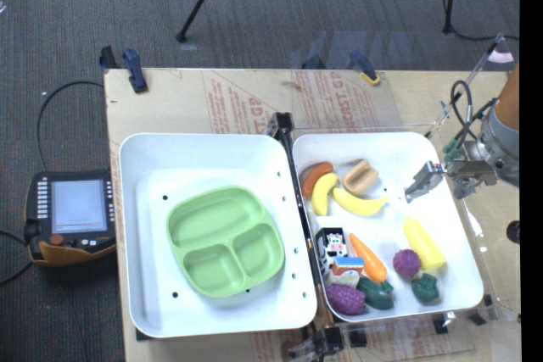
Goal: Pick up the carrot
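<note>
Your right bin (441, 150): carrot (368, 257) near the front, bananas (344, 197) behind it, gripper (422, 181) probably above the right side. Left bin (136, 174): divided plate (225, 242).

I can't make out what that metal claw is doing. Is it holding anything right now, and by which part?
Nothing is held. The gripper hangs above the right bin with nothing between its fingers. The carrot lies in that bin, untouched.

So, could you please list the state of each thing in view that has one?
carrot: lying in the right bin, not held
gripper: above the right bin, away from the carrot
green plate: flat in the left bin
banana: lying in the right bin
handheld screen: lit, on the floor
</note>
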Robot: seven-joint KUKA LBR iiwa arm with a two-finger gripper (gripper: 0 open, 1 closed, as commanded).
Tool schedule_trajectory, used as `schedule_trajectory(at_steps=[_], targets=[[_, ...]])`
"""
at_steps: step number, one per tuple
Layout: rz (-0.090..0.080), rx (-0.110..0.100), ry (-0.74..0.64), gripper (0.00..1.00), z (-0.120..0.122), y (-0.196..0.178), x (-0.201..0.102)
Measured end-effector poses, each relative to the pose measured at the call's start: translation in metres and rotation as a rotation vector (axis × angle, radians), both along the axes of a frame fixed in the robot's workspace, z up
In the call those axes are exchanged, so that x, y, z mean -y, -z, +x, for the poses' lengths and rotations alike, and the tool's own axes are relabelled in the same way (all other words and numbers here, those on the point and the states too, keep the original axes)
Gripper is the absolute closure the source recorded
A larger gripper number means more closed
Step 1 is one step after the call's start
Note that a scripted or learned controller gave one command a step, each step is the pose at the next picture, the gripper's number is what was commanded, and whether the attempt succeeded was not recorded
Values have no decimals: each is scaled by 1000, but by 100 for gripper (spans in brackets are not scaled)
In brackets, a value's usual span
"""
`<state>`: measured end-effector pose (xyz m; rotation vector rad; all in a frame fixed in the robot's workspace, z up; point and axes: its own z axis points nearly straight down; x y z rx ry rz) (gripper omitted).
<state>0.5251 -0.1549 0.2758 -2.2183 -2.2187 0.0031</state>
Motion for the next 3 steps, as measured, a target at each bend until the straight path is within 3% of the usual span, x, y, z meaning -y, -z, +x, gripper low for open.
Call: schedule_trajectory(at_steps=[1,2,3], targets=[[9,-12,-233,0,-54,185,-2],[-7,4,21,0,1,189,-56],[0,-2,28,100,0,180,-57]])
